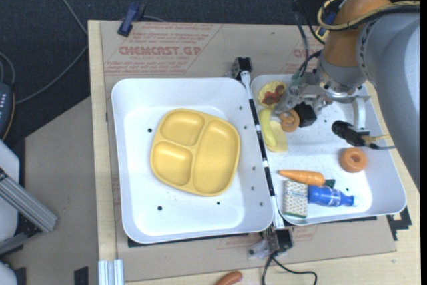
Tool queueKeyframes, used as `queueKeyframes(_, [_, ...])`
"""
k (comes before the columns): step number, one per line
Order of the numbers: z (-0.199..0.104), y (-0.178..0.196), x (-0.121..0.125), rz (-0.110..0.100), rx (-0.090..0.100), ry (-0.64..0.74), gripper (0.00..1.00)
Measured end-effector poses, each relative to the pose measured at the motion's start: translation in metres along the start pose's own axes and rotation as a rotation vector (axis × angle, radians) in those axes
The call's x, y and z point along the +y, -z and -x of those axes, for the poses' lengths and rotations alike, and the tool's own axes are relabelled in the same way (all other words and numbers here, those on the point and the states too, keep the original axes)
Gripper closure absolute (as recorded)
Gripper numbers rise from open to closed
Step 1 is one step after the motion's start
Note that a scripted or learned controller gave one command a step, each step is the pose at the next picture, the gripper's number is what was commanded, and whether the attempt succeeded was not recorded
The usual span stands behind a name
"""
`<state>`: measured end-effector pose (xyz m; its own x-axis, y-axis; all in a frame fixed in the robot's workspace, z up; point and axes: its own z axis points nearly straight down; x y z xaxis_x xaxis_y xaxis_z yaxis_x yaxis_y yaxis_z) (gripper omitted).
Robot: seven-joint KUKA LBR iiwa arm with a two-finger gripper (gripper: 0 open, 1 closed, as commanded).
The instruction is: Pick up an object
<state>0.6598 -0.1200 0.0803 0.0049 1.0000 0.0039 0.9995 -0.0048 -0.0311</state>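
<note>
Though low over the right bin (pixel 387 200), gripper (pixel 291 110) aperture impossible to tell. Just beside: 1 small donut (pixel 289 121), leaning on a banana (pixel 273 133). Probably light, rigid, slick; best pinched across the ring.

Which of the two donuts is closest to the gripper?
The small donut right at the gripper, beside the banana. The other donut lies apart, toward the right bin's right side.

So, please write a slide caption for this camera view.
Gripper low in right bin beside toy food; yellow divided plate in left bin.
</note>
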Motion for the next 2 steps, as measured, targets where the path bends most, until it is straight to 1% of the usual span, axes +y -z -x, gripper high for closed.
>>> queueKeyframes(1, [0.061, 0.004, -0.016, 0.029, -0.005, 0.004, 0.00])
queueKeyframes(2, [0.060, 0.015, -0.015, 0.031, -0.005, 0.006, 1.00])
